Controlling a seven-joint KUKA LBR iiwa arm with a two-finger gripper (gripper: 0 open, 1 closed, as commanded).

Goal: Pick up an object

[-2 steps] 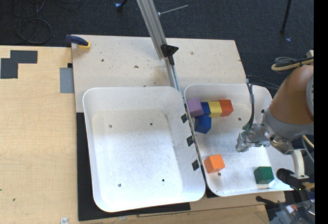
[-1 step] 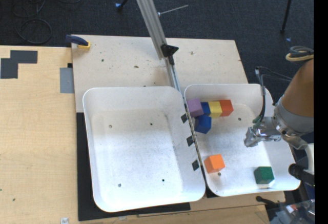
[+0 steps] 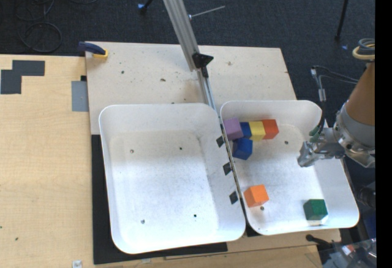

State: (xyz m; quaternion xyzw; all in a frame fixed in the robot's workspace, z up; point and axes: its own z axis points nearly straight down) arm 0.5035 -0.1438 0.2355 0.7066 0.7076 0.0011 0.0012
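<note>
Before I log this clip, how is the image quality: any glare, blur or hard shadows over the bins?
Camera view: even, soft light; the right bin and left bin read bright white without blown-out glare; the green block and orange block cast only faint shadows; the pincer looks slightly soft; the whole frame is low-resolution and a bit grainy.

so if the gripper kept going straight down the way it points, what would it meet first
Probably bare floor of the right bin: the gripper points down and slightly left, with no block under it. Depth is hard to judge from this slanted view.
</note>
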